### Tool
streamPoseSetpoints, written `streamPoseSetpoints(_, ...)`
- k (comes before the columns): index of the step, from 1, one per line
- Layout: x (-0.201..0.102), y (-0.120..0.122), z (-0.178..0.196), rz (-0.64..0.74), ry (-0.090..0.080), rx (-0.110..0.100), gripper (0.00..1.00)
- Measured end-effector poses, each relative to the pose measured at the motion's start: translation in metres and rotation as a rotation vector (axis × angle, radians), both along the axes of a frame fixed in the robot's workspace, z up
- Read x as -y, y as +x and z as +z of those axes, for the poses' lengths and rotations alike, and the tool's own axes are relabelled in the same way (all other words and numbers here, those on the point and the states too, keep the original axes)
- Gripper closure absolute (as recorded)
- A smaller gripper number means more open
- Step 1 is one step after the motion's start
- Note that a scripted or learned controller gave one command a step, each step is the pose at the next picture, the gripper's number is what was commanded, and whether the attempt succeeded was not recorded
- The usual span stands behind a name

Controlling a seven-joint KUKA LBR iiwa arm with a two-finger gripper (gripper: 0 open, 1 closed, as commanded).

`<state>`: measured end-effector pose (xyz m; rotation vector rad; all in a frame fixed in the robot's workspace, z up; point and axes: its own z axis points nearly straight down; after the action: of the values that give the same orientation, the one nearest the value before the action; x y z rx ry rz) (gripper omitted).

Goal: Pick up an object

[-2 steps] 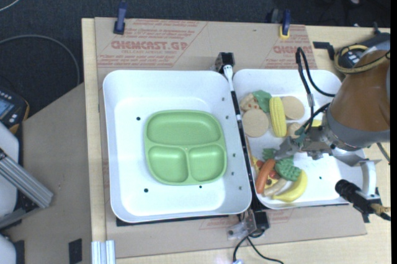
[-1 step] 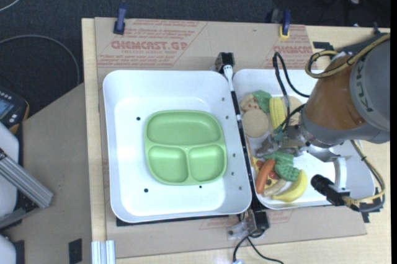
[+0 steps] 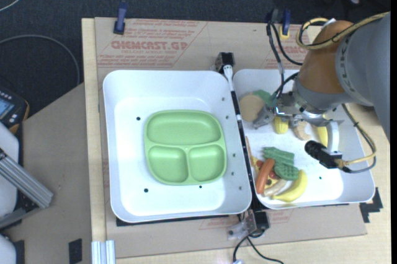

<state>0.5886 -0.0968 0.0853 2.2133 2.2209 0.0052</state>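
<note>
Camera view: one green tray (image 3: pixel 185 146), one banana (image 3: pixel 294 189), perhaps one carrot (image 3: pixel 265 172); end effector (image 3: pixel 296 122) grip unclear.

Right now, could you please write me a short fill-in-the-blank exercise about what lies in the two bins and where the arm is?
1. The light green divided plastic plate lies in the ____ white bin of the camera view.
2. That plate has ____ compartments.
3. The yellow toy banana lies in the bin's corner nearest the camera, beside an orange toy ____.
4. The grey arm's two-finger gripper reaches into the ____ white bin.

Missing words: left; three; carrot; right
</note>
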Motion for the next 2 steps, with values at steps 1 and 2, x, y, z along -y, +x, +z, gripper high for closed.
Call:
streamPoseSetpoints(1, 0.003, -0.081, -0.001, -0.006, 0.005, -0.015, 0.00)
streamPoseSetpoints(2, -0.005, -0.109, 0.000, -0.005, 0.002, -0.005, 0.00)
